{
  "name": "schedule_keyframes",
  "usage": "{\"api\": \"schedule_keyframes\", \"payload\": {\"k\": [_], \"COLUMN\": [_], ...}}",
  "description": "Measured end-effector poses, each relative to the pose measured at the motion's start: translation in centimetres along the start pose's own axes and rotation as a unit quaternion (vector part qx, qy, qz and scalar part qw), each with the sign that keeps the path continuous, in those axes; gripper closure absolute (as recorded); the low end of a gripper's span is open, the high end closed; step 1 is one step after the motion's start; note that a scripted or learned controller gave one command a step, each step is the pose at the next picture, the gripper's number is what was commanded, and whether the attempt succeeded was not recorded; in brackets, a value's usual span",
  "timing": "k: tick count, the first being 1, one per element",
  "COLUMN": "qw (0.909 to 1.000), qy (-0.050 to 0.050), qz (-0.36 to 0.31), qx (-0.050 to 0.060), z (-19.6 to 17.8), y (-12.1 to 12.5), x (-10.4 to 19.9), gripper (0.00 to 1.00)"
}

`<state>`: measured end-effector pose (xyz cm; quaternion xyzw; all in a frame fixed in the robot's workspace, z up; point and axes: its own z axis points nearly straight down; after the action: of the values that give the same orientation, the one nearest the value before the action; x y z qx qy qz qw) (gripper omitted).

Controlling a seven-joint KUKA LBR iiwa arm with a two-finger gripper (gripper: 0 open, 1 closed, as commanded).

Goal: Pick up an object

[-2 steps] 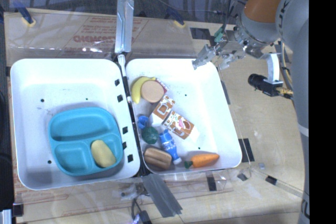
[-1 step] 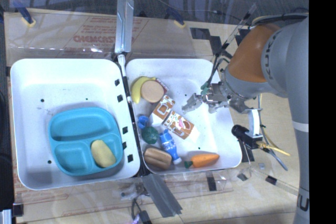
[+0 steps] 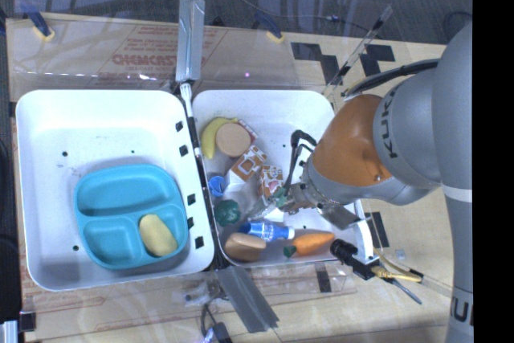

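The right bin [image 3: 265,104] holds a heap of small things. A yellow banana [image 3: 210,136] lies next to a tan round block [image 3: 233,140]. Below them sit a brown-and-white patterned packet [image 3: 255,165], a small blue piece [image 3: 215,187] and a dark green ball [image 3: 227,211]. Along the front wall lie a brown roll [image 3: 243,247], a blue-and-white bottle [image 3: 269,231] and an orange carrot [image 3: 313,241]. My gripper [image 3: 279,202] reaches down from the orange wrist [image 3: 349,157] into the middle of the bin, just above the bottle and right of the green ball.
The left bin [image 3: 48,132] bears a light blue divided tray [image 3: 120,205] with a yellow oval fruit [image 3: 157,234] in its front right compartment. A metal divider [image 3: 190,36] stands between the bins. My grey arm covers the right bin's right side.
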<state>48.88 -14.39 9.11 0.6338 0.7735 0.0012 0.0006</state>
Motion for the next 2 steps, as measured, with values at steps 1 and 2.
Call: {"api": "schedule_keyframes", "payload": {"k": [1,2], "qw": [0.9793,0.9942], "qy": [0.001,0.001], "qz": [-0.202,-0.108], "qx": [0.002,0.003], "z": [-0.2,0.2], "y": [-0.7,7.2], "x": [2.2,3.2], "gripper": [0.0,0.0]}}
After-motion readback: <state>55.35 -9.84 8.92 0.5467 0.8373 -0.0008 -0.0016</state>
